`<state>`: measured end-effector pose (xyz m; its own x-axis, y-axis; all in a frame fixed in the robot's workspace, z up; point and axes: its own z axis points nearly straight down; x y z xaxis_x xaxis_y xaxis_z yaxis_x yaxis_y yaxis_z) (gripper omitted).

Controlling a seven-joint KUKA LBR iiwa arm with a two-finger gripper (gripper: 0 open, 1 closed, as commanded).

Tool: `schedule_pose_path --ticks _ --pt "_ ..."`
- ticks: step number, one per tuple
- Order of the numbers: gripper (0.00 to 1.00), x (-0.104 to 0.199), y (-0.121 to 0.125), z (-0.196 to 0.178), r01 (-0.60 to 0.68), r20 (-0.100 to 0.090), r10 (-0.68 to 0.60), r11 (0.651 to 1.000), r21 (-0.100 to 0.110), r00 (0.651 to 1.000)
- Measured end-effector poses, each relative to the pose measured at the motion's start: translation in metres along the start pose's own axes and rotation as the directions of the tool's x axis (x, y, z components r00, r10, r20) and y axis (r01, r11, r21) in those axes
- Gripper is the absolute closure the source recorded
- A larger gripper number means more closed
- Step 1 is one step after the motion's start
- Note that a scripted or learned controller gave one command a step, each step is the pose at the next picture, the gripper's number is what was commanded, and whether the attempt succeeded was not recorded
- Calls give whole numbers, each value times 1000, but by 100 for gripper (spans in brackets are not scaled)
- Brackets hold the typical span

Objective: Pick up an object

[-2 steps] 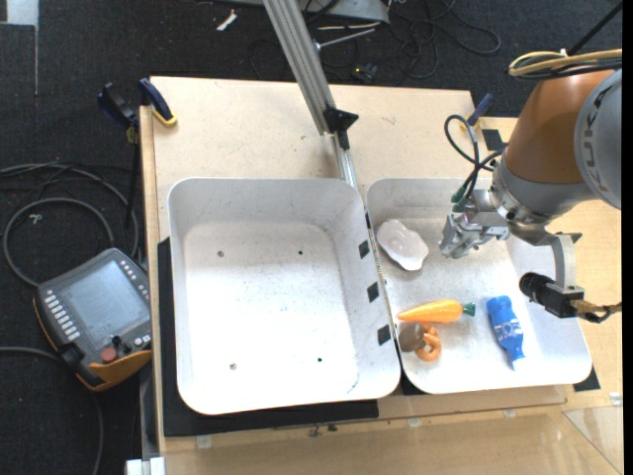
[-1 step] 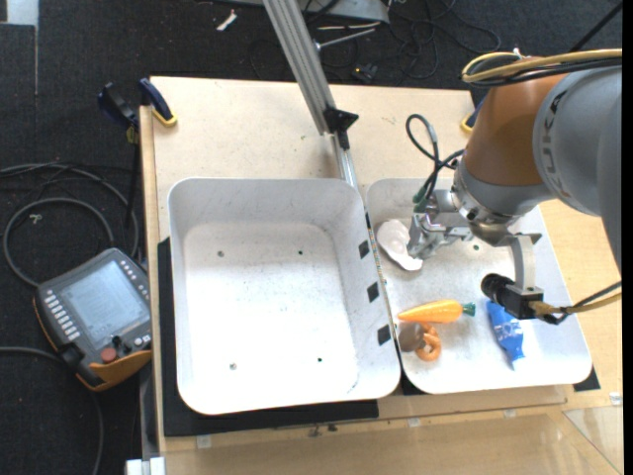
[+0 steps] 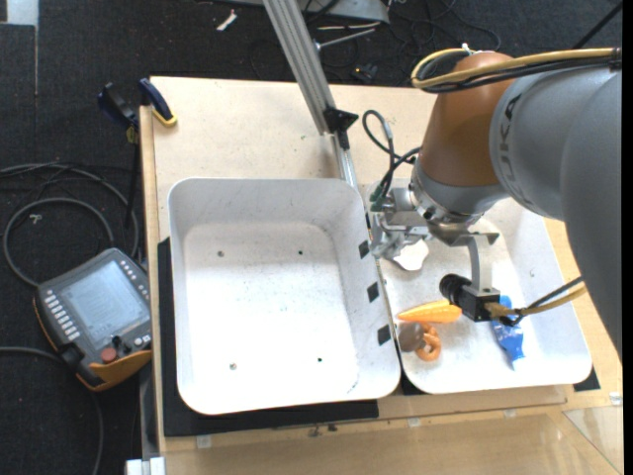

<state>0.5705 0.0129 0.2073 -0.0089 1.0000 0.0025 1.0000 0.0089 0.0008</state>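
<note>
Robotics lab, test cell.
Teach pendant (image 3: pixel 94 310) on dark carpet, loose cables (image 3: pixel 45 216), plywood worktop (image 3: pixel 237 127) with two white bins (image 3: pixel 262 295), aluminium mast (image 3: pixel 302 52).

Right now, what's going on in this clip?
A grey arm with an orange band reaches in from the right over the right bin, its pincer low near that bin's far left corner, above a white object. Nothing shows between its fingers, so no pick is confirmed. An orange carrot-like piece, a small orange ring-shaped thing and a blue item lie nearer the front. The left bin sits beside it.
</note>
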Motion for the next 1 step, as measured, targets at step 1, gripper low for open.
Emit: schedule_pose_path --ticks 1 --pt "100 63 2 -6 0 0 0 1000 1 1000"
